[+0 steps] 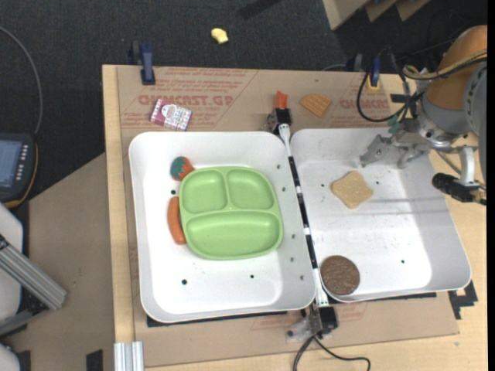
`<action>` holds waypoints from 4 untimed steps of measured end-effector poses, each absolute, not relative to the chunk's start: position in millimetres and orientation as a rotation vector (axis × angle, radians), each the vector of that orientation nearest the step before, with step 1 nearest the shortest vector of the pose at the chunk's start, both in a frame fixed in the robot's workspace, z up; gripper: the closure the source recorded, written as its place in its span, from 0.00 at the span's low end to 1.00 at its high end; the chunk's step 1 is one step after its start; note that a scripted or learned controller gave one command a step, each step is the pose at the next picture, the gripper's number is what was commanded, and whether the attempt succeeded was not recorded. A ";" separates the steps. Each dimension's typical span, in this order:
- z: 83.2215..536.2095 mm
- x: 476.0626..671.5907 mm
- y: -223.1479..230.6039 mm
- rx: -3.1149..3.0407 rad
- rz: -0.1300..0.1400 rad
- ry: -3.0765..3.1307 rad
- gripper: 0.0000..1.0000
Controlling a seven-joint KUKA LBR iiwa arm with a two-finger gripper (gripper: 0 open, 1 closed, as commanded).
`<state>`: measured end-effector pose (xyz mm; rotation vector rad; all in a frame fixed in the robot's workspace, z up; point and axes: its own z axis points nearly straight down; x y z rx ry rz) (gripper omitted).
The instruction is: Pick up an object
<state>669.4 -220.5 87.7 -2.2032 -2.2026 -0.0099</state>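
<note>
In right bin (433, 246): pincer (384, 154) spread wide, holding nothing, poised just beside toast slice (352, 188), seemingly lined up for grasp.

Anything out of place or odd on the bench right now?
Yes. A cracker and a small pink packet lie on the cardboard outside the bins, and a yellow piece sits on the floor beyond the bench. The gripper hangs over the right bin.
</note>
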 end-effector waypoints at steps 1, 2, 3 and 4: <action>84.8 619.1 -162.6 -2.216 0.002 -2.220 0.00; 84.3 576.8 -109.0 -2.213 0.002 -2.220 0.00; 84.5 556.8 -118.7 -2.221 0.003 -2.218 0.00; 96.2 559.5 -118.2 -2.224 -0.005 -2.224 1.00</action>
